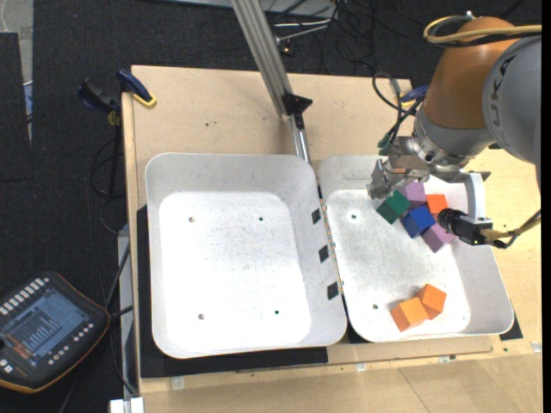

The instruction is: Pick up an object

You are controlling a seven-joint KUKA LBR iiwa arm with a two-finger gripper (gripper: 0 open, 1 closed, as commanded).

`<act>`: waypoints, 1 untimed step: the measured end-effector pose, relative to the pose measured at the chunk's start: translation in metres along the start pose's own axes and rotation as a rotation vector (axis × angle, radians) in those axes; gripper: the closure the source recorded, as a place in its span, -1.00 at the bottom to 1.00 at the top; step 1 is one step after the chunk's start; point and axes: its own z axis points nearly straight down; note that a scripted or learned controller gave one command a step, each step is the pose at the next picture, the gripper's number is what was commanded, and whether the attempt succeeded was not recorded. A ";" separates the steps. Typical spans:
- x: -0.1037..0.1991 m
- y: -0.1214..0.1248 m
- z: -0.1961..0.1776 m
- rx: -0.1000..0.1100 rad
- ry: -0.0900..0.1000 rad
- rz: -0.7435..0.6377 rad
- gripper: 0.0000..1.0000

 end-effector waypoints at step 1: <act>0.042 -0.010 -0.005 0.001 0.000 0.000 1.00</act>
